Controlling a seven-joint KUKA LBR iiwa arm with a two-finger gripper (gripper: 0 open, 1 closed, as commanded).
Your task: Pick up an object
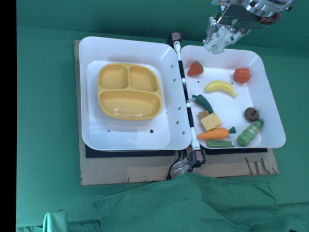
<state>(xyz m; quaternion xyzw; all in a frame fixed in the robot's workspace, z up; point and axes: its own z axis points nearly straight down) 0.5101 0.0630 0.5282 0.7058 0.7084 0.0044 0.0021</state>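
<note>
Bench (48, 129) draped in green cloth, loose folds bunched along near edge. Flat brown cardboard sheet (111, 173) laid at centre, directly on cloth, corners showing past the bins on near side and at far left. Dark pad (130, 153) on cardboard, visible as thin strip under near rims. Left bin (91, 134) and right bin (270, 129) seated on top, side by side, touching along a black-and-white jointed divider (183, 86) running far to near.
</note>
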